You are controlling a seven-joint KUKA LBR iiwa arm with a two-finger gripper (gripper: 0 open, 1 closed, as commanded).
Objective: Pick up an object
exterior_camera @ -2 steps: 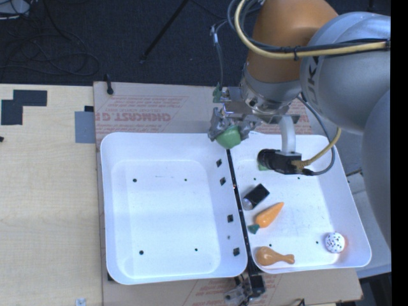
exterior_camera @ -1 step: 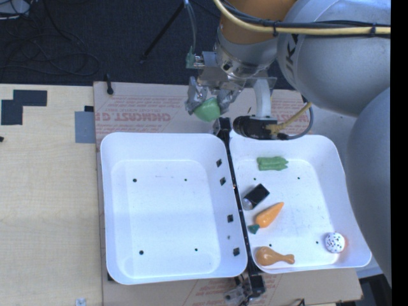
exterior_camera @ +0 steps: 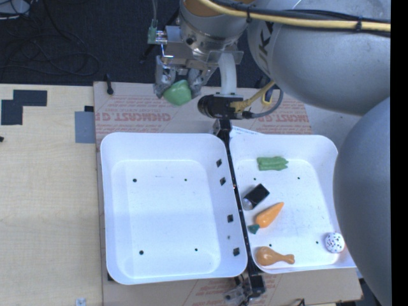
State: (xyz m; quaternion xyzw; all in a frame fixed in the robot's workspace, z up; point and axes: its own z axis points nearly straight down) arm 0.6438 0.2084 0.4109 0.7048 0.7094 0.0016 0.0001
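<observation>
The end effector is gripping a round green object between its fingers, holding it above the counter just beyond the left bin. A carrot is lying in the right bin.

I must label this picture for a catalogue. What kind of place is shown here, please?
Probably a robotics lab or test bench: a grey robot arm works over two white bins, small toy items such as an orange carrot lie in one, and loose cables run behind.
</observation>
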